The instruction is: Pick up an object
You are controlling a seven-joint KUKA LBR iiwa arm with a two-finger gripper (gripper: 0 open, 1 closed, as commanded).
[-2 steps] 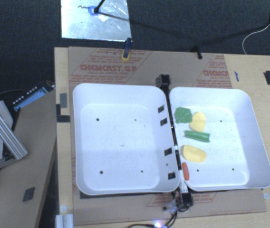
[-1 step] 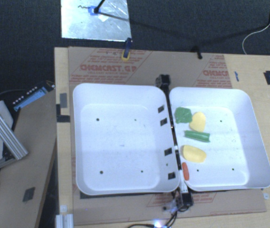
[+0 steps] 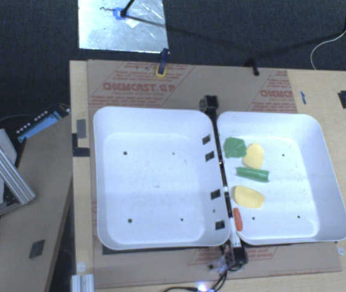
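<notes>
From my seat I see the bench (image 3: 319, 84) spanning most of the frame, with a printed cardboard sheet (image 3: 161, 84) under two white bins. The left bin (image 3: 155, 178) sits at centre-left, and the right bin (image 3: 301, 181) touches it along a dark hinge strip (image 3: 220, 175) in the middle. At upper left lies a shiny metal plate (image 3: 121, 14), and a yellow clip (image 3: 161, 72) sits at the cardboard's top edge. The right bin holds everything to pick, clustered along its left side: a green leafy piece (image 3: 234, 146), a yellow piece (image 3: 254, 156) touching it, a green pod (image 3: 253, 174) below, a second yellow piece (image 3: 248, 196), and a small red-orange piece (image 3: 238, 219) against the wall. With no arm over the bins, I cannot tell the gripper's state or its relation to them.
</notes>
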